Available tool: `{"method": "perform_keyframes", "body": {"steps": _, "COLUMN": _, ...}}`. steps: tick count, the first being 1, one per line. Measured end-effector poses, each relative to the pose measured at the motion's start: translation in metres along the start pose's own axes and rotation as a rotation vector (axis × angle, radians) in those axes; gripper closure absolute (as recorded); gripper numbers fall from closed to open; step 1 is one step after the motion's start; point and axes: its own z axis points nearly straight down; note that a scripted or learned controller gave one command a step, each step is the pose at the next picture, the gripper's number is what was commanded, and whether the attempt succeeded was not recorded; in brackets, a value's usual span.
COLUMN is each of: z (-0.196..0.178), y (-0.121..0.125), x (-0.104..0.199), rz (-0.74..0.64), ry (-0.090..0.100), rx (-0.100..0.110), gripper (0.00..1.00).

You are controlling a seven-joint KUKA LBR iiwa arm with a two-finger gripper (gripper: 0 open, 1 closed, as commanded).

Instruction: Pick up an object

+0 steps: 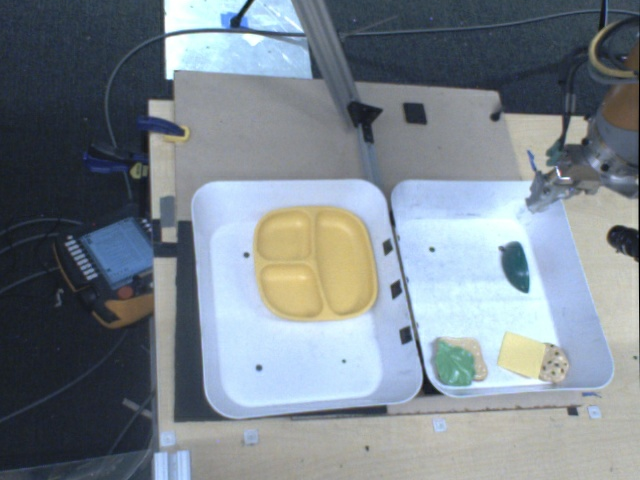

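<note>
The right bin (470,218) holds a dark green leaf-shaped object (515,265) near its right side. A green piece on a tan cracker (457,360) lies at its front left. A yellow cheese wedge (523,354) with a cookie (553,365) beside it lies at the front right. My gripper (541,193) hangs over the bin's far right corner, above and apart from the dark green object. Nothing shows between its fingers.
The left bin (230,348) holds a yellow three-compartment plate (315,263). A slanted metal pole (330,48) crosses the back of the bench. Clamps and a handheld device (105,268) lie off the bench at the left.
</note>
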Motion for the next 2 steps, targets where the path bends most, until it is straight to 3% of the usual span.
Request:
{"method": "perform_keyframes", "body": {"steps": 1, "z": -0.045, "y": 0.003, "x": -0.001, "rz": 0.000, "ry": 0.001, "rx": 0.002, "gripper": 1.00}}
{"method": "perform_keyframes", "body": {"steps": 2, "z": -0.039, "y": 0.002, "x": 0.051, "rz": -0.003, "ry": 0.004, "rx": 0.008, "gripper": 1.00}}
